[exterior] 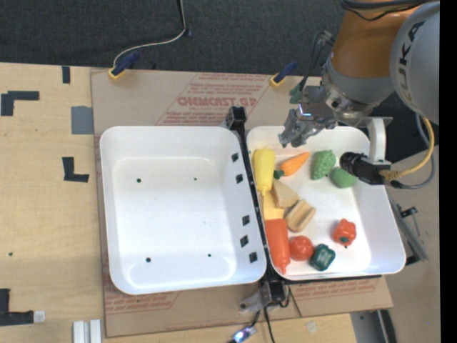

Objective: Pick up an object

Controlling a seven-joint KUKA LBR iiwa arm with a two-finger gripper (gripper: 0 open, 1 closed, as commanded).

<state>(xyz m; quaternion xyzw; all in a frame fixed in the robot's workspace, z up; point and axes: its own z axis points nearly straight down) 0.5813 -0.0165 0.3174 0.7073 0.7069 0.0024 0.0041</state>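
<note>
My gripper (297, 136) hangs over the back left part of the right bin (378, 227), just above a small orange carrot (293, 164) and a yellow corn cob (263, 168). Nothing shows in its grasp. To the right of the carrot sit a green broccoli piece (323, 162) and a round green item (343, 179). Further forward lie tan bread pieces (300, 215), a long orange carrot (278, 243), a red tomato (300, 247), a red pepper (345, 231) and a dark green pepper (322, 257).
The left bin (171, 206) stands beside the right one, parted by a black clip strip (243, 191). Both rest on a cardboard sheet (207, 98) on the bench. The arm's orange band (371, 20) rises at the upper right.
</note>
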